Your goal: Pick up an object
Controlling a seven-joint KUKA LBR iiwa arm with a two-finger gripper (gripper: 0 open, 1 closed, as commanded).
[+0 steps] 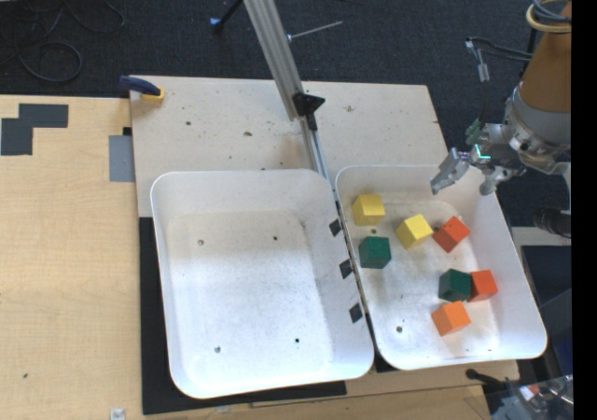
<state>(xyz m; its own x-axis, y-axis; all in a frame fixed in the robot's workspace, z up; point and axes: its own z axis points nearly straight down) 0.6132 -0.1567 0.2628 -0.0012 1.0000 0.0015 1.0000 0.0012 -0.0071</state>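
Note:
The right bin (522,334) holds several small blocks: a yellow one (367,208), another yellow one (413,231), a red one (451,233), a dark green one (375,252), a second dark green one (454,285) touching a red-orange one (482,285), and an orange one (451,317). My gripper (469,175) hovers over the bin's far right corner, above and apart from the red block. Its two fingers (450,172) are spread wide, open, with nothing between them.
The left bin (168,222) lies beside the right one, split from it by a rim with black clips (345,269). A slanted aluminium post (275,45) rises behind the bins. A blue-yellow clamp (142,88) sits at the bench's far left corner.

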